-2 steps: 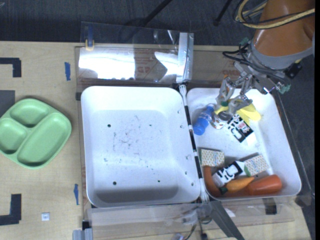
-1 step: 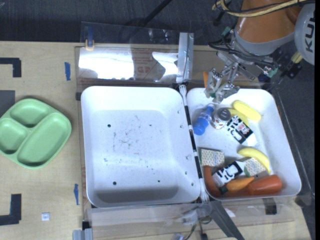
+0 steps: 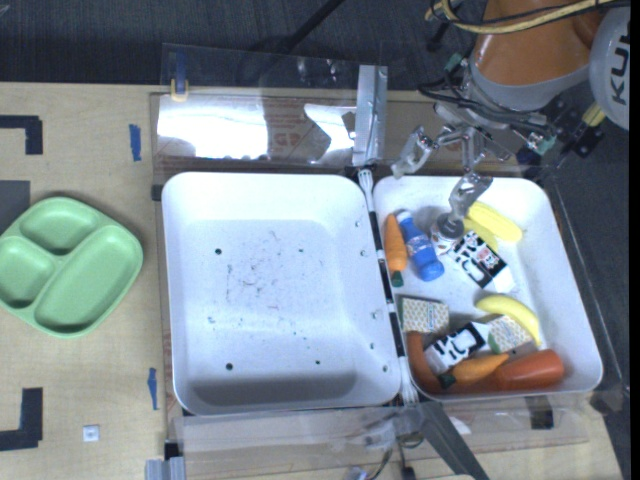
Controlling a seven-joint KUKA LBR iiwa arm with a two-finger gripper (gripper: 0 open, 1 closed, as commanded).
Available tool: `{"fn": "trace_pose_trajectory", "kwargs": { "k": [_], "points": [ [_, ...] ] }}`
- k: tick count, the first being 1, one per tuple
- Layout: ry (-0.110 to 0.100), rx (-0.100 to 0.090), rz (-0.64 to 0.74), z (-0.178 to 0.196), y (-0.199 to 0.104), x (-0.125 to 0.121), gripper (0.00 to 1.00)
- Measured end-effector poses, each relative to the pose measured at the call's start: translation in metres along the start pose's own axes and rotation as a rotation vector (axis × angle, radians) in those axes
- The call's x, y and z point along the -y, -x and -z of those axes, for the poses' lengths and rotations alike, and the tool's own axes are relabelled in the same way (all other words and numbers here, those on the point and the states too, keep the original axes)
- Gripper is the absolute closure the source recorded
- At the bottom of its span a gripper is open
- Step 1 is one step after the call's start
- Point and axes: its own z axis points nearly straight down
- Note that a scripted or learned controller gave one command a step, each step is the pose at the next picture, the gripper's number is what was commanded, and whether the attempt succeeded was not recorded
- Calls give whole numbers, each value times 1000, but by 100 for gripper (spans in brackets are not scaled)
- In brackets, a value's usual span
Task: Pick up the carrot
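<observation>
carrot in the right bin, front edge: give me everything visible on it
The carrot is a small orange piece, smooth and plastic-looking, tapered, lying flat and slightly tilted near the front wall of the right bin. It rests against the red pepper-like item and beside the black-and-white box. The tool is at the bin's far end, apart from it.

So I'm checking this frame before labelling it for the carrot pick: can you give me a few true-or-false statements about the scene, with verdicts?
1. The end effector hangs over the right bin. True.
2. A carrot lies by that bin's left wall. True.
3. The end effector holds the carrot. False: the carrot lies in the bin.
4. The green tray sits inside the left bin. False: it sits on the bench, left of both bins.
5. Two bananas lie in the right bin. True.
</observation>
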Motion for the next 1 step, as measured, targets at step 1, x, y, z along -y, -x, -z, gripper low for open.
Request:
{"fn": "trace_pose_trajectory", "kwargs": {
  "k": [1],
  "points": [
    [0,-1,-53,109,-18,19,0]
  ]
}}
